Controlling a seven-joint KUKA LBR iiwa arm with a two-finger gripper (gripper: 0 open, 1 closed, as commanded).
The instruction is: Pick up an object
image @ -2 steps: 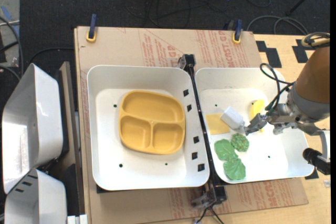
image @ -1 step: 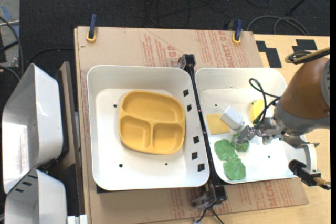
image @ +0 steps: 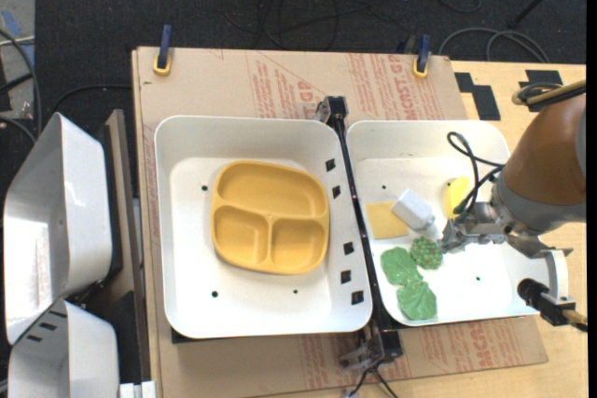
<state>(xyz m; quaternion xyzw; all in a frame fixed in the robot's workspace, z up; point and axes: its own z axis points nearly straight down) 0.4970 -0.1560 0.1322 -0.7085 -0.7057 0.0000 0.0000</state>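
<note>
The right bin (image: 485, 144) holds several small objects: a flat yellow square (image: 382, 219), a white-grey block (image: 414, 209), a yellow piece (image: 457, 194), a bumpy green ball (image: 427, 253) and two flat green leaf shapes (image: 400, 266) (image: 417, 300). My gripper (image: 454, 235) hangs low in this bin at the end of the grey arm (image: 550, 177), just right of the green ball and below the yellow piece. Its tips are too small and blurred to read.
The left bin (image: 187, 294) holds a yellow divided tray (image: 270, 216). A black divider with clips (image: 347, 200) runs between the two bins. The cardboard bench top (image: 280, 79) surrounds them, with clamps at the back. White containers (image: 51, 210) stand at far left.
</note>
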